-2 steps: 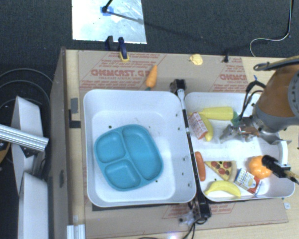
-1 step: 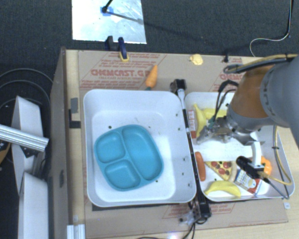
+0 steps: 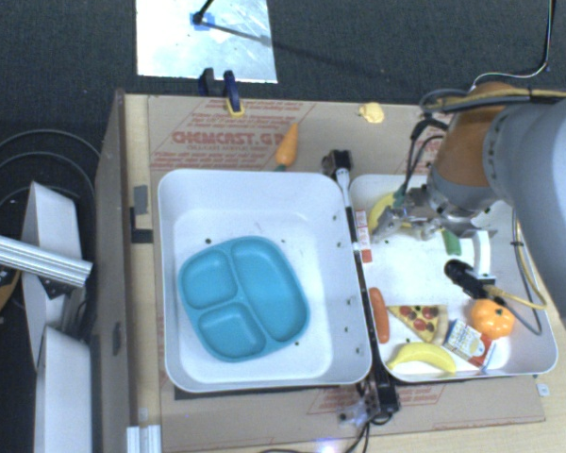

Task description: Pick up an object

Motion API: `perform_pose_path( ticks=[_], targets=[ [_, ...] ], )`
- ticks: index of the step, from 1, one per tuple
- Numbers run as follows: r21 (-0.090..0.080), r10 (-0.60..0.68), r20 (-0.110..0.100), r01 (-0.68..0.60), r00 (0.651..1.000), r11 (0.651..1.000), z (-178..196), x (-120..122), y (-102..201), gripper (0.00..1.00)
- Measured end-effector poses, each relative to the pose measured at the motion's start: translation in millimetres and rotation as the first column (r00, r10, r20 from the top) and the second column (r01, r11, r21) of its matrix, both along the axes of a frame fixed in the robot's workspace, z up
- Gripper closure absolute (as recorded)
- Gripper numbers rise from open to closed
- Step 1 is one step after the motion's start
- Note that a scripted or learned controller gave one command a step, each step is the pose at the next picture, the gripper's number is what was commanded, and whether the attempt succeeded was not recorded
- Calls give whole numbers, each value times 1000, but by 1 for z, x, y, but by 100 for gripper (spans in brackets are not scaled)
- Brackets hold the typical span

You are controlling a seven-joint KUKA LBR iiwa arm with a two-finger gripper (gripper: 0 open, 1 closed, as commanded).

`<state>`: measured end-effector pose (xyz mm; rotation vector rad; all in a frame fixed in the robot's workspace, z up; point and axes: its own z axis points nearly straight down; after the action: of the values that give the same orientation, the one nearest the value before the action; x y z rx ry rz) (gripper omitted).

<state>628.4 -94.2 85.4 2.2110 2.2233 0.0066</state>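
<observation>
My gripper [image 3: 403, 221] hangs low over the far left corner of the right bin [image 3: 543, 359], under the grey wrist with its orange band. A yellow banana-like piece [image 3: 381, 206] lies just beside it, partly hidden by the gripper. Toward the front of that bin lie a red sausage [image 3: 381, 313], a pizza slice [image 3: 422, 320], a yellow banana [image 3: 422, 357], a small carton [image 3: 466, 340] and an orange [image 3: 491, 317]. A green piece [image 3: 451, 243] shows right of the gripper. I see nothing held.
The left bin [image 3: 184, 206] holds a blue divided plate [image 3: 242, 295]. Behind the bins, a carrot [image 3: 286, 146] and a small yellow piece [image 3: 371, 112] lie on the cardboard. The bins' shared wall [image 3: 354, 253] runs just left of the gripper.
</observation>
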Motion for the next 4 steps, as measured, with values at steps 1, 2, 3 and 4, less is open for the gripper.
perform_pose_path(
  ticks=[1, 2, 3, 4],
  targets=[
    [17, -13, -70, 14, 997, 1000, -7, 30, -11, 0],
    [-1, -18, -61, 18, 998, 1000, -7, 29, -2, 0],
    [18, -14, -63, 15, 998, 1000, -7, 30, -17, 0],
    [3, -15, -59, 16, 998, 1000, -7, 29, -13, 0]
  ],
)
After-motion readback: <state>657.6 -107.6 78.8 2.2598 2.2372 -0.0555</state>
